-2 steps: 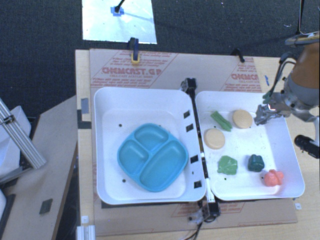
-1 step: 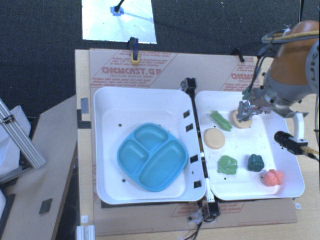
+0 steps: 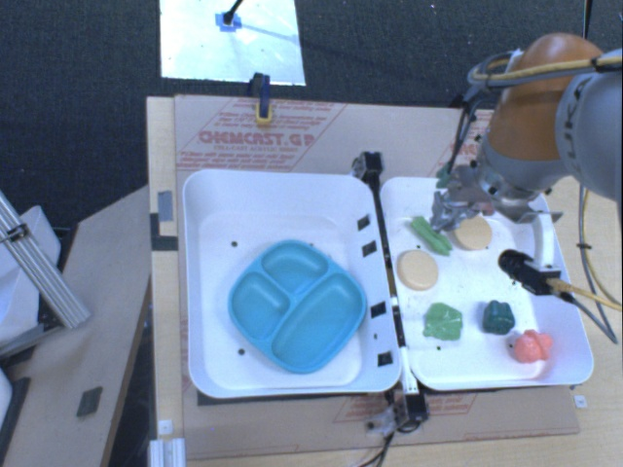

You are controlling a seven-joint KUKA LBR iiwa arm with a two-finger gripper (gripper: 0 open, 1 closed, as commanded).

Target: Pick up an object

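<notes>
The grey arm with its orange band reaches in over the right shallow white plastic bin (image 3: 584,363), and its two-finger gripper (image 3: 446,210) sits low at the far end of that bin, right above the upper end of a slim green stick-shaped toy (image 3: 428,234). That stick looks like the piece being gone for, though the wrist covers the tips, so I cannot tell whether the gripper is parted or closed, nor whether it touches the stick at all. The stick lies flat on the bin floor, slanting toward the divider between the bins. As a judgement, the pick is at the approach-and-grasp stage: nothing is lifted yet, so closing on a piece and raising it clear is all left to do.

Just beside the stick, on its right, lies a pale tan round disc (image 3: 474,233), partly under the wrist, close enough to get nudged or pinched along. A second tan disc (image 3: 419,269) lies nearer, below the stick. Further forward sit a light green lumpy toy (image 3: 443,321), a dark teal bell-shaped toy (image 3: 498,316) and a pink lumpy toy (image 3: 531,346), well apart from the gripper. A black cylindrical fitting (image 3: 524,271) hangs over the right bin's right side. The left white bin (image 3: 204,261) holds a blue divided plastic plate (image 3: 297,305).
</notes>
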